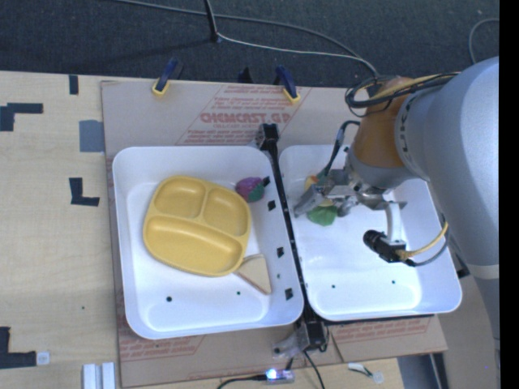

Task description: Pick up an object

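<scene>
Setting: a wooden bench (49,241) is carrying a cardboard sheet (235,120) with red lettering, and two blue-and-yellow clamps (165,78) are pinning that sheet at its far edge. Dark carpet is lying beyond the bench, with a black cable (268,39) trailing across it.

Item 1: the arm (454,160), grey with an orange band (378,136), is reaching in from the right and hanging over the right bin (381,298).

Item 2: the gripper (323,197) is pointing left, toward the divider between the bins, low over the far left part of the right bin. Whether its fingers are parted or closed cannot be told, as metal parts and cabling are crowding the tip.

Item 3: a green object (322,215) is lying in the right bin directly at the gripper tip, just below it in the view and seemingly touching it; whether it is being gripped cannot be told.

Item 4: the left bin (130,217) is sitting to the gripper's left, across the divider.

Item 5: a yellow compartment tray (197,225) is lying in the left bin, well apart from the gripper.

Item 6: a purple and green object (252,187) is resting at the tray's far right corner, near the gripper but across the divider.

Item 7: a tan wedge (256,274) is lying at the tray's near right edge, nearer the camera than the gripper.
</scene>
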Tool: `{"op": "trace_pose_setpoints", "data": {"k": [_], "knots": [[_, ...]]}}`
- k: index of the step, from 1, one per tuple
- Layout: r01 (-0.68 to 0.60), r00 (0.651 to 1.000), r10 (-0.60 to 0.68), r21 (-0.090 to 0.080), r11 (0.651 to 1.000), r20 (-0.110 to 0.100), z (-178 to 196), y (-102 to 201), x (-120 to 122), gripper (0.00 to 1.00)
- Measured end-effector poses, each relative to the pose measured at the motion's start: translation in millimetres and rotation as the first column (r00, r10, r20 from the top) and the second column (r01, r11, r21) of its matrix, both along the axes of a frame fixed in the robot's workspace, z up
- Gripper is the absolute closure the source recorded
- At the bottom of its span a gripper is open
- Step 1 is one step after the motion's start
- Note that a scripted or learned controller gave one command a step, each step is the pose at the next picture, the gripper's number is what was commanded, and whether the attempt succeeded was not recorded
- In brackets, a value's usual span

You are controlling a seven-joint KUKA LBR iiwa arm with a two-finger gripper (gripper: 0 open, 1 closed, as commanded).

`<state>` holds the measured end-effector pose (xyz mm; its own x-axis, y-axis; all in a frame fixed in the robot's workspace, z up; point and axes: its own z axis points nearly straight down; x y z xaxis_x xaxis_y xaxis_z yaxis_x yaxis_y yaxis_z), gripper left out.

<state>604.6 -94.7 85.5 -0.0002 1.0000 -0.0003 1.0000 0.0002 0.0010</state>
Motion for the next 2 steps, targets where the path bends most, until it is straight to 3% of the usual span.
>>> {"op": "trace_pose_setpoints", "data": {"k": [1,2], "knots": [[-0.001,1.0,0.001,0.001,1.0,0.006,104,24,-76,0.0],[0.002,1.0,-0.002,-0.001,1.0,0.0,117,-9,-78,0.0]]}}
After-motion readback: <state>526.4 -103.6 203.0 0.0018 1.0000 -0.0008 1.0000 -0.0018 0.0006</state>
